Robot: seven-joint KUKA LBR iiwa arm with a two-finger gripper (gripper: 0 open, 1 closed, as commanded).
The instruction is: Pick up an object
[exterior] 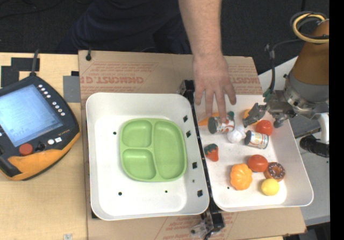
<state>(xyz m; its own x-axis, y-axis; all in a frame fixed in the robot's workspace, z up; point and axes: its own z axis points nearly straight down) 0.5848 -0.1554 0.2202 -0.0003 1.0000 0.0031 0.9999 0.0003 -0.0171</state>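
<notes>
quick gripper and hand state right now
gripper: cannot tell, above the right bin.
person's hand: fingers spread, reaching into the right bin, holding nothing.

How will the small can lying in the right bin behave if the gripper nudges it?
The small can lies on its side, so it will probably roll rather than slide. It looks smooth and rigid, so likely slippery between fingers. The red ball sits close, so a push may shove that too.

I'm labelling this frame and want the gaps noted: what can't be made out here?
- Pincer: too small and dark to tell open or shut.
- Toys under the hand: its fingers cover part of them.
- Arm: cut off by the right edge.
- Tablet: left side cut off; screen text unreadable.
</notes>
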